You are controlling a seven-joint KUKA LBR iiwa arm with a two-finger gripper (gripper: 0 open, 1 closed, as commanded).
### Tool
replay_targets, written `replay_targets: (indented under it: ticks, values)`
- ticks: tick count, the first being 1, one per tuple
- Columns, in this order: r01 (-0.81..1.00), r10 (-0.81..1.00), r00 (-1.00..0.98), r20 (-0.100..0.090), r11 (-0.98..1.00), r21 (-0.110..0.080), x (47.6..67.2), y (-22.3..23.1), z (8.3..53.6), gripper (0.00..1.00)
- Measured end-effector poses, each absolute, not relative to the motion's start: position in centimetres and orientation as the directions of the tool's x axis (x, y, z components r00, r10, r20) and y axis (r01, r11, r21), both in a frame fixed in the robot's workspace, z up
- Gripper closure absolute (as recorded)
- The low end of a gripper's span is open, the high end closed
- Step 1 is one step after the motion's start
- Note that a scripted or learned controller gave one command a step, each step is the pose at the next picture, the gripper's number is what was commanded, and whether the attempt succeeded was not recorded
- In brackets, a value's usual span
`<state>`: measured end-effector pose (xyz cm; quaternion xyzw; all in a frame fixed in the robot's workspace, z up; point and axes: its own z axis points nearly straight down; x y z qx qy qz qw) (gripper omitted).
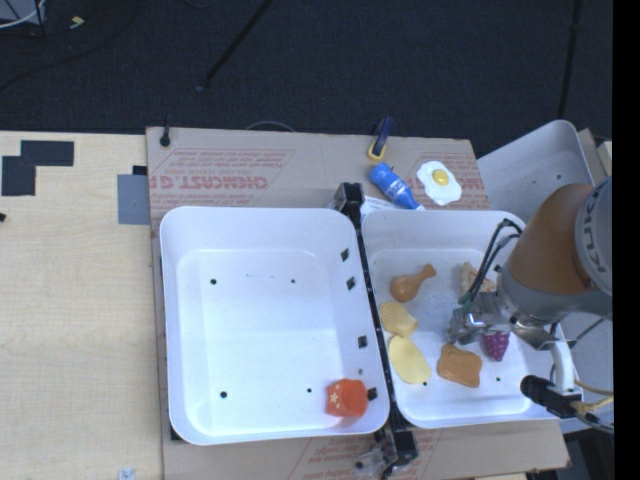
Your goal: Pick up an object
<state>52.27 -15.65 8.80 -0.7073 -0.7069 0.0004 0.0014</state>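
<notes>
The gripper (472,320) is lowered in the right bin (440,230) among crowded toys — finger state cannot be told — so the purple piece (495,345) might be nudged aside, not grasped.

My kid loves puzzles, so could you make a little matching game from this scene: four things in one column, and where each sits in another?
Things:
1. red block
2. toy fried egg
3. drumstick
4. purple toy

Places:
A. outside the bins, on the cardboard behind the right one
B. left bin, near corner
C. right bin, close beside the tool
D. right bin, toward its far left part

Pairs: 1-B, 2-A, 3-D, 4-C
</notes>
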Motion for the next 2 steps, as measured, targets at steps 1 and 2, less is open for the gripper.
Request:
replay_targets:
  ticks: [1,2]
  values:
    - [1.0,1.0,-0.002,0.0,0.002,0.002,57.7,-13.78,8.76,1.0]
    - [1.0,1.0,0.0,0.001,0.0,-0.002,57.47,-13.83,8.75,0.0]
